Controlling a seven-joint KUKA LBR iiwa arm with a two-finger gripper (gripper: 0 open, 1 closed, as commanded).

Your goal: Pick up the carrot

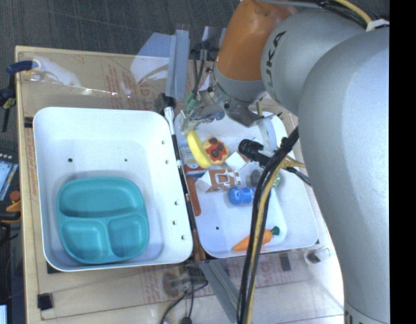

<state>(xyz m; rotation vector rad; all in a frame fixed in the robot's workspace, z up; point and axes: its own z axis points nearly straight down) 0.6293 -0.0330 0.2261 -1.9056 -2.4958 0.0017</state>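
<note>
In the camera view the carrot (pixel 254 240) lies untouched at the right bin's (pixel 299 238) near edge, so the pick remains undone, while the gripper (pixel 202 112) hovers over the far-left corner, its grip state impossible to tell.

A single fixed camera sits above the bench (pixel 93 285) and looks down on it at a slant, so the bench's edges run slightly askew in the picture. It stands near enough that the two white bins take up most of the view, the left bin (pixel 100 123) shown whole and the right bin (pixel 299 238) partly covered by the arm (pixel 329 79), which enters from the right and looms large, being closest to the lens. Dark floor shows past the bench's far edge
</note>
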